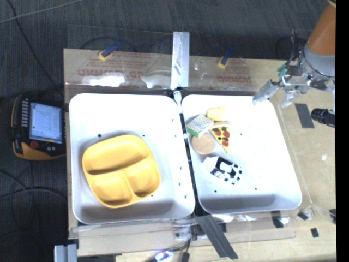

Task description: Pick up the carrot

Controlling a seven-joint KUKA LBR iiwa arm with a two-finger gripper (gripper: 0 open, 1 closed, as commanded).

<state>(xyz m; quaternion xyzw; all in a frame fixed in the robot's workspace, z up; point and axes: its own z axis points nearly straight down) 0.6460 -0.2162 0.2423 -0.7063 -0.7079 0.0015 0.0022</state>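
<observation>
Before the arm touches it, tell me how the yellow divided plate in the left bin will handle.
The yellow divided plate looks moulded and stiff, so it probably keeps its shape. It lies flat and shallow in the left bin, so a push likely slides it rather than tips it. Its glossy surface may be slippery.

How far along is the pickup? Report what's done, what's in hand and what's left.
Done: nothing that shows. The toy food pile lies in the right bin, near its left wall.
In hand: nothing seen in the gripper, which hangs by the bin's far right corner, away from the pile.
Left: reach, grasp and lift. I cannot tell which piece is the target.
</observation>
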